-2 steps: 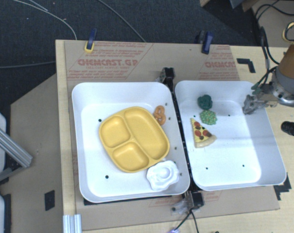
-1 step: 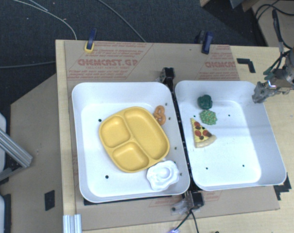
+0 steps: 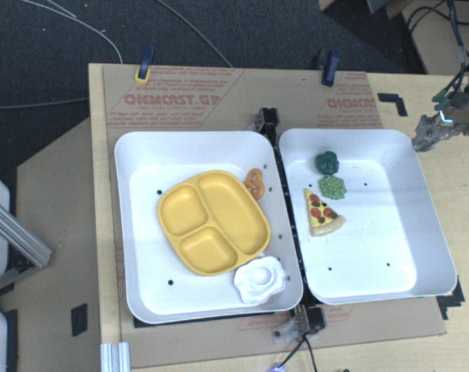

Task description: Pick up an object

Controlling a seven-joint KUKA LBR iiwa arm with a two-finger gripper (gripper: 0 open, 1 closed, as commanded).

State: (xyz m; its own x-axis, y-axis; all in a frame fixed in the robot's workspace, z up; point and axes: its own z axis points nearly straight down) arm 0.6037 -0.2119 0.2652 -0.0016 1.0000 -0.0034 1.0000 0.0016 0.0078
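Two bins (image 3: pixel 141 285) (image 3: pixel 420 208), six food toys (image 3: pixel 215 222) (image 3: pixel 255 183) (image 3: pixel 259 279) (image 3: pixel 326 162) (image 3: pixel 332 187) (image 3: pixel 322 214)

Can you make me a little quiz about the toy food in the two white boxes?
1. True or false: the pizza slice lies in the same bin as the yellow divided plate.
2. Which toy sits nearest the plate's far right rim? A) pretzel B) dark green broccoli C) light green veggie
3. Fill in: the white fried egg lies in the ____ bin.

Key: 1 false, since the pizza is in the right bin. 2 A. 3 left.
The gripper sits at the right bin's far corner.
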